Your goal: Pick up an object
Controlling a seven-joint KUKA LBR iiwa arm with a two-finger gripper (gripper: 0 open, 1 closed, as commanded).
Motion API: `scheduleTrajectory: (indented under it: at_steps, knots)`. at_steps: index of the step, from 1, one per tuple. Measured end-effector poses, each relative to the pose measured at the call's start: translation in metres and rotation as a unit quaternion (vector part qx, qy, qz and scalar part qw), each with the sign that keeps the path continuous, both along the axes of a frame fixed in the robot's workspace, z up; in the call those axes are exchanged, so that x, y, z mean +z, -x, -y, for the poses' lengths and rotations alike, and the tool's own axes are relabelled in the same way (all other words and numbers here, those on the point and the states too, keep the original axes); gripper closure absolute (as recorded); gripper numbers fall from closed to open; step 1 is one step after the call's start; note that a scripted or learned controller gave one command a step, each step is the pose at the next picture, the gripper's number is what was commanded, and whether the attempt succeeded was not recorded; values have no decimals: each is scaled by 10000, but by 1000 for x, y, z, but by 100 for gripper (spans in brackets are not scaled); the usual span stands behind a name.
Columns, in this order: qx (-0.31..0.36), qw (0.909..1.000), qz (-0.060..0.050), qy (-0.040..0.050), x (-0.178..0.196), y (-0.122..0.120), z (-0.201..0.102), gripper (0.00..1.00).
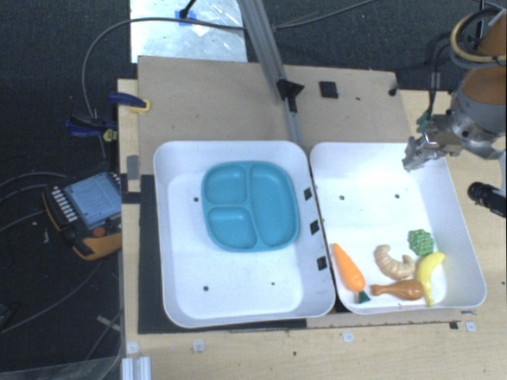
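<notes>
At the near edge of the right bin (444, 188) lay the pickable items, grouped in its near corner; a carrot (348, 267) sat by the left wall, pointing away from the camera; just right of it a drumstick (398, 290) lay along the near wall, with a shrimp (393, 262) just beyond it; a banana (428, 272) stood at the right of the group, and a piece of broccoli (420, 240) sat just beyond the banana. None of these was lifted; all rested on the bin floor.

The left bin (182, 283) held a blue divided plate (250, 206) toward its far half; the plate's compartments carried nothing.

Farther back, at the far right corner of the right bin, the gripper (417, 153) hung over the rim, well apart from the food group; whether its claw was apart or together could not be told at this size; nothing was seen in it.

Judgement: the task was not yet done; no grasp was made; the approach, the descent, the closing and the lift all remained.
</notes>
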State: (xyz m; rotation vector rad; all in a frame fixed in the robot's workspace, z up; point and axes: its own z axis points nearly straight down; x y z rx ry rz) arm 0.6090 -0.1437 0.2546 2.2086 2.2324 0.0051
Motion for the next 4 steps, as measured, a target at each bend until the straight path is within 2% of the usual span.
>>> scheduleTrajectory:
  at_steps: [1, 2, 3, 4]
  knots:
    - [-1, 10000, 2, 2, -3, -14, -50, 100]
    - [-7, 10000, -8, 4, -15, -9, -100, 100]
    - [0, 10000, -11, -3, -28, -15, -155, 100]
    - [-1, 10000, -5, -5, -19, -16, -204, 100]
